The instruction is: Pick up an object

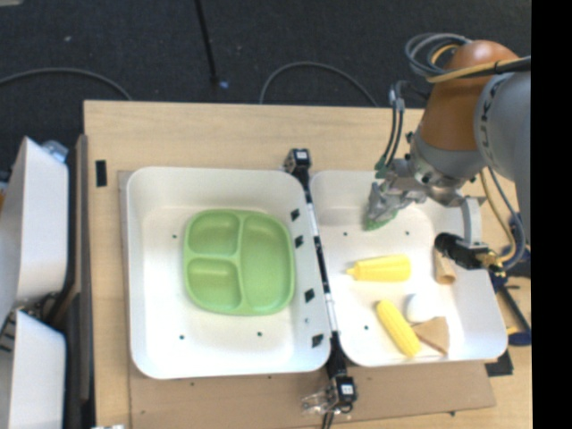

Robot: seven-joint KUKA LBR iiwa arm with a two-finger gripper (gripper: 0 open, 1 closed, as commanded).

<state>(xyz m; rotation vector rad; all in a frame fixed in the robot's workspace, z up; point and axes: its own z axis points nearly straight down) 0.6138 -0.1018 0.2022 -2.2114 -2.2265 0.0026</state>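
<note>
My gripper reaches down into the far left part of the right bin. Its fingers are drawn together on a small green object, which shows at their tips just above the bin floor. In front of it lies a yellow corn cob. A second corn cob lies slanted toward the bin's near edge. Beside that are a white rounded piece and a brown wedge. A tan piece lies at the right side.
The left bin holds a green divided plate. A divider with black clips separates the two bins. The arm's grey and orange body and its cables hang over the right bin's far right corner.
</note>
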